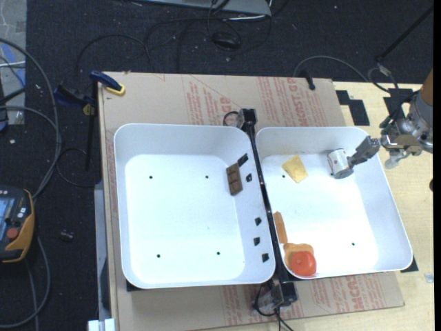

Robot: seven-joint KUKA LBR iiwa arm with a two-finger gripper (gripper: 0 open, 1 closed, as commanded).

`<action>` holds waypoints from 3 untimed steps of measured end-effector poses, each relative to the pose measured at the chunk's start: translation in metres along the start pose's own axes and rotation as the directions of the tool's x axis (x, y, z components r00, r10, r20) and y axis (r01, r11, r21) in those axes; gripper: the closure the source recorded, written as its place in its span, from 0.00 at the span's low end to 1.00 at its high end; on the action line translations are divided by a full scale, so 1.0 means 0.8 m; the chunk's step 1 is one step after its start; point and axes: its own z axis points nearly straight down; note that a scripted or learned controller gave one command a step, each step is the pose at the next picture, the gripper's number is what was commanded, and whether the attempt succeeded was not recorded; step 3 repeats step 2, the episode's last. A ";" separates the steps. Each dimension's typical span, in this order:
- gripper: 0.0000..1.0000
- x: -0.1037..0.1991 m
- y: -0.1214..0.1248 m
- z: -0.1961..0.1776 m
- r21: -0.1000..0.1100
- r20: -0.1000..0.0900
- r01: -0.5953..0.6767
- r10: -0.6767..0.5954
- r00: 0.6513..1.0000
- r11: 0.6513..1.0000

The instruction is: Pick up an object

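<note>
The bench has a brown cardboard top with red print. Two white bins lie directly on it, side by side and touching: the left bin and the right bin (both shallow).

Both bins are white: the left bin has small dark dots on its floor, and so does the right bin. A brown block leans on the left bin's wall. In the right bin lie a pale yellow wedge, a silver-grey cylinder, a red ball and a tan-orange stick. The board below is tan cardboard with faded red lettering. The floor is black, speckled with pale flecks. A clamp shows blue and yellow.
</note>
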 end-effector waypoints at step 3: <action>0.00 -0.013 0.044 -0.028 -0.005 0.001 0.000 0.000 1.000 1.000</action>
